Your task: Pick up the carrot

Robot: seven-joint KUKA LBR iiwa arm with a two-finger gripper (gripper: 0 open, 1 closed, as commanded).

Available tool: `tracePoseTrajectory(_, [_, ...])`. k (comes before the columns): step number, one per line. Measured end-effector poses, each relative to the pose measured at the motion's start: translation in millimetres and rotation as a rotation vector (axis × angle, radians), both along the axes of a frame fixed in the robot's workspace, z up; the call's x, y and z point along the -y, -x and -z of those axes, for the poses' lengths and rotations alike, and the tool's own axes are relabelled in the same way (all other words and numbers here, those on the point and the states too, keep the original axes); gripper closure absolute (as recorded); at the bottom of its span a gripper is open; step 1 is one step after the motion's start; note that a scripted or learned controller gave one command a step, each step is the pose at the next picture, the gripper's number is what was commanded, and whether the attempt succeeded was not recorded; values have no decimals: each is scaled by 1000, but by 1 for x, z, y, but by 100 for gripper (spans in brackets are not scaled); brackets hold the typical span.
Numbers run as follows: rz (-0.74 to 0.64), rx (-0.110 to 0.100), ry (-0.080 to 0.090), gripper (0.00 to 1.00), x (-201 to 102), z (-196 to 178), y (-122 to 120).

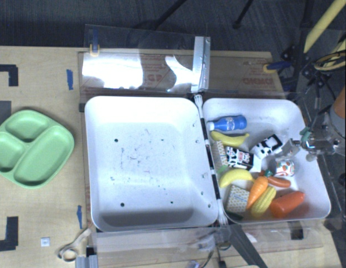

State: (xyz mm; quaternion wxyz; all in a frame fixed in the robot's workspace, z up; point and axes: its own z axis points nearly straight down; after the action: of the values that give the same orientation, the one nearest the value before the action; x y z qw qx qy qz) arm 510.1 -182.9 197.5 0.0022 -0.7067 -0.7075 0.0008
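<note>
Orange carrot (256, 191), yellow banana (230, 139), blue bottle (229, 123), green plate (32, 148), white bins (145, 108).

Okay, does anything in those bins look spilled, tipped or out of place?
Nothing spilled. The toys, carrot included, are crowded into the right bin's near-left part, some overlapping. The blue bottle lies on its side. The gripper sits at that bin's right edge.

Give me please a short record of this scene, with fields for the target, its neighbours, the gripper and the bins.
target: carrot, lying in the right bin, near its front edge
neighbours: banana on its left, red pepper on its right, blue bottle farther back
gripper: gripper over the right bin's right side, apart from the carrot
left bin: left bin, white
outside bins: green divided plate on the bench, far left
</note>
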Motion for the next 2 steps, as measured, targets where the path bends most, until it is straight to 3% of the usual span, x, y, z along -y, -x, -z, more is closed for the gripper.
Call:
tracePoseTrajectory(1, [-160,11,-5,0,32,94,10])
tracePoseTrajectory(2, [-384,10,7,0,-42,110,25])
